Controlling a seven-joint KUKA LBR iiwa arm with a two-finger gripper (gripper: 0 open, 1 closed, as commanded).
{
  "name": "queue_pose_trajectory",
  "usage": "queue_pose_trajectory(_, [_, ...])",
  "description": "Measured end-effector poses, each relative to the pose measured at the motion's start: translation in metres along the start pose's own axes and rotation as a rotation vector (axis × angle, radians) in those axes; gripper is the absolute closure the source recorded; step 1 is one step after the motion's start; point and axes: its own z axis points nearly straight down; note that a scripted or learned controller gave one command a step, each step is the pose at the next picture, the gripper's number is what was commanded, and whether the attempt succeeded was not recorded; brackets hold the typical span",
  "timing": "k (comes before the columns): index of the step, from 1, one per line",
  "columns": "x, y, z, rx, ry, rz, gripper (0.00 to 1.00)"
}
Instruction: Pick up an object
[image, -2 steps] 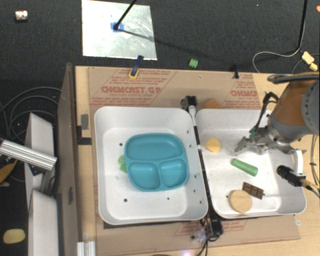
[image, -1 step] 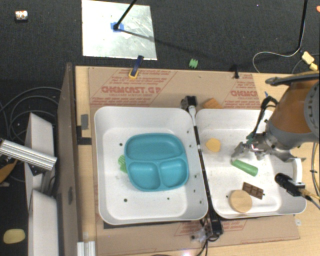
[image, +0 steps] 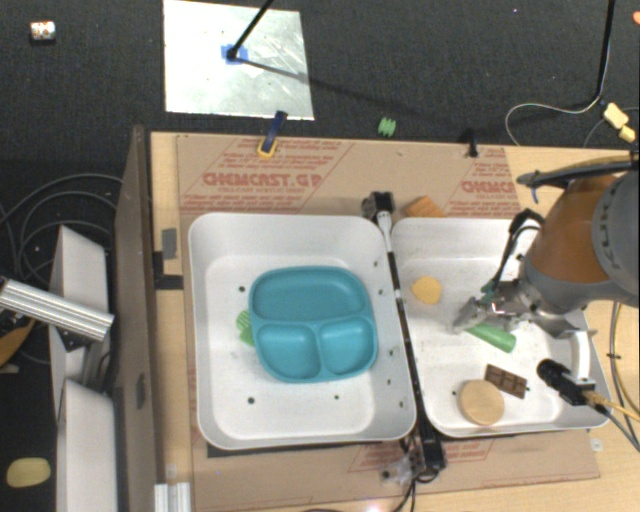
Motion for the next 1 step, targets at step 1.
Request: queue_pose_trajectory(1, [-0.0418, 0.0906, -0.004, -0.014, -0.006, -0.005, 0.0])
